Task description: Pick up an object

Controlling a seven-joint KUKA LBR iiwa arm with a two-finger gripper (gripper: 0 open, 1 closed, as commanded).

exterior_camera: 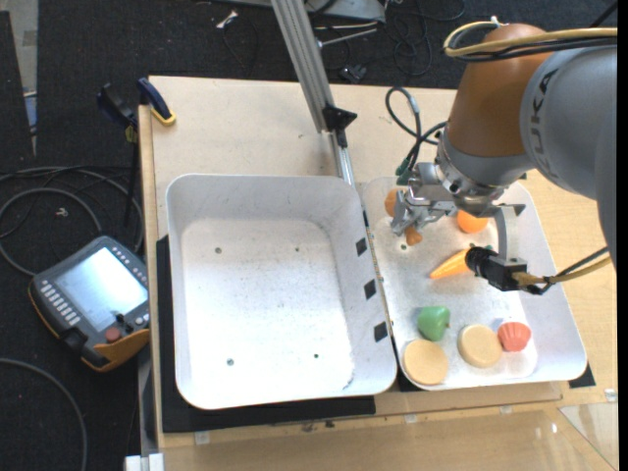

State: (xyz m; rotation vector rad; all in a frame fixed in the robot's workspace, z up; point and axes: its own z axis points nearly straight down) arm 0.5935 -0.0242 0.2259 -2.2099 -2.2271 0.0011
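1. At the far left, on the dark floor, a teach pendant (90, 302) with a lit screen lies among black cables.
2. A clamp (132, 104) with a yellow tip sits at the back left corner of the wooden bench (235, 126).
3. The left white bin (186, 204) takes up the middle of the view; its floor shows only small dark specks.
4. A slanted metal pole (306, 57) runs from the top of the view down to the seam between the two bins.
5. The right white bin (554, 337) holds the task's objects. Along its near edge lie a tan disc (426, 362), a green piece (432, 320), a second tan disc (480, 345) and a red piece (514, 337), close together.
6. Farther back, near the bin's middle, an orange cone (451, 264) lies on its side, its wide end toward a black fitting (494, 267) on a cable.
7. The gripper (412, 226) hangs low over the back left part of the right bin, beside small orange pieces (473, 222); I cannot tell whether its fingers are spread or closed, or whether anything sits between them.
8. The grey arm (579, 116) with its orange band (491, 86) reaches in from the right.
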